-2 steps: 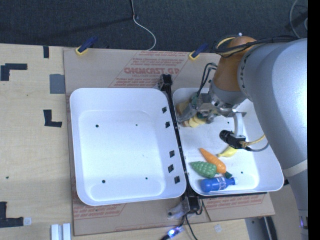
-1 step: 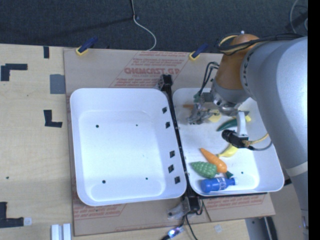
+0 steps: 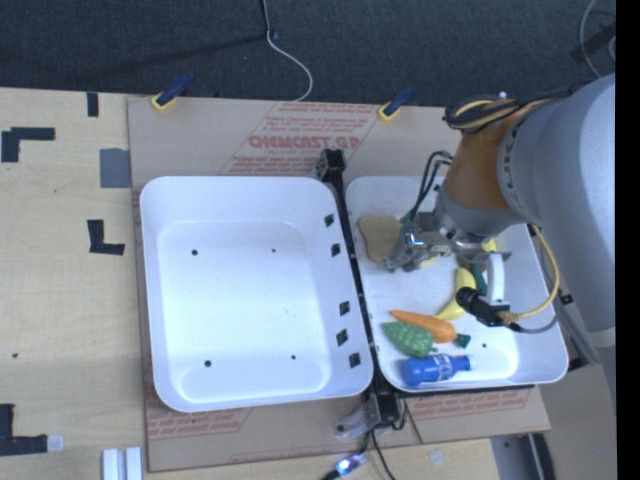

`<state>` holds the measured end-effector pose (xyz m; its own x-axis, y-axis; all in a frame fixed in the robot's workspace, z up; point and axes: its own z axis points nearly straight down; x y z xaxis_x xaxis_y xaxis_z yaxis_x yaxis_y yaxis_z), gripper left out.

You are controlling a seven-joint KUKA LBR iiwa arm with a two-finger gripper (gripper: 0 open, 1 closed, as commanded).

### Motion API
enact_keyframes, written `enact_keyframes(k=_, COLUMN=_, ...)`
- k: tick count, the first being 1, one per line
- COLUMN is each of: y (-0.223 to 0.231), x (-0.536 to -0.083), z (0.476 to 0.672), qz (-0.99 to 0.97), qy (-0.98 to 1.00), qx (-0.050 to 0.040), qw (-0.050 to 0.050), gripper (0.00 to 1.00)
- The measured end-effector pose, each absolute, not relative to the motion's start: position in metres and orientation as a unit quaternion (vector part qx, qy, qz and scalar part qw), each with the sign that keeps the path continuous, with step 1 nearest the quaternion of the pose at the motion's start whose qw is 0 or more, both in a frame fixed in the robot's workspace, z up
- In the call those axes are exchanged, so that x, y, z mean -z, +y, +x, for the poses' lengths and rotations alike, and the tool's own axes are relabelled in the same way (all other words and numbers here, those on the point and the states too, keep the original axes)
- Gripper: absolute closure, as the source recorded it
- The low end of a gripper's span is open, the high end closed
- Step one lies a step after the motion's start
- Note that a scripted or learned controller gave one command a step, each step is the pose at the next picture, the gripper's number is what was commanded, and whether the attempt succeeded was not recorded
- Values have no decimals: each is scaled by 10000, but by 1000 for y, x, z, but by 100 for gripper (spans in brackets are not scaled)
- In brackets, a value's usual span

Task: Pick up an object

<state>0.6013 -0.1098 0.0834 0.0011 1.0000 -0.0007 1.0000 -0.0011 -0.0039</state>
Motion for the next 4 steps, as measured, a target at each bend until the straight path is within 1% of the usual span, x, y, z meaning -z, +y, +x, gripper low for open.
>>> enact_keyframes(k=1, y=-108, x=-221, z=673, qz=-7056, qy=-7086, qx=50, qw=-78, gripper=100)
enact_keyframes(k=2, y=-77, x=-423, z=670, qz=-7053, qy=-7089, qx=58, qw=-73, gripper=100)
enact_keyframes(k=3, y=-95, x=-544, z=668, qz=-7064, qy=-7077, qx=42, qw=-68, gripper=100)
enact_keyframes(k=4, y=-38, x=-336, z=651, qz=-7056, qy=-7085, qx=-60, qw=77, gripper=100)
